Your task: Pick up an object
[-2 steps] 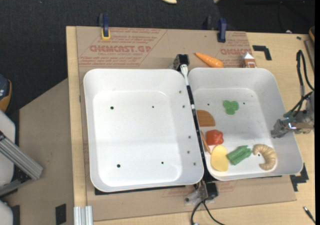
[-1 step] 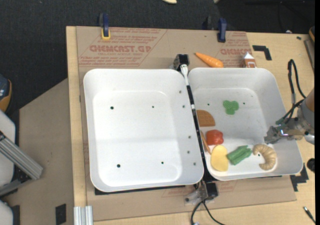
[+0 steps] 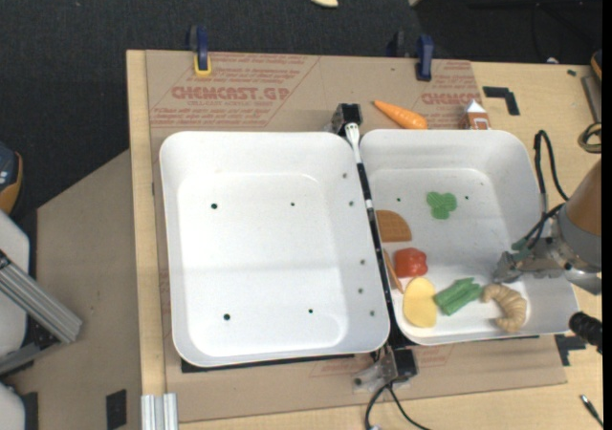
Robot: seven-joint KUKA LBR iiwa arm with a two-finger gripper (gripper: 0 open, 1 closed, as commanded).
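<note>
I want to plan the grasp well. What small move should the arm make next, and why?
Probably a short move down and toward the camera onto the tan croissant. The gripper sits just above it at the right bin near its front edge, with nothing visibly between the jaws, and the green piece lies close beside.

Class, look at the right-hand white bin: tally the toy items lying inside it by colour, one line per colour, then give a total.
Green: 2, the small green piece and the long green piece
Red: 1
Yellow: 1
Orange-brown: 1
Tan: 1, the croissant shape
Total: 6
</note>
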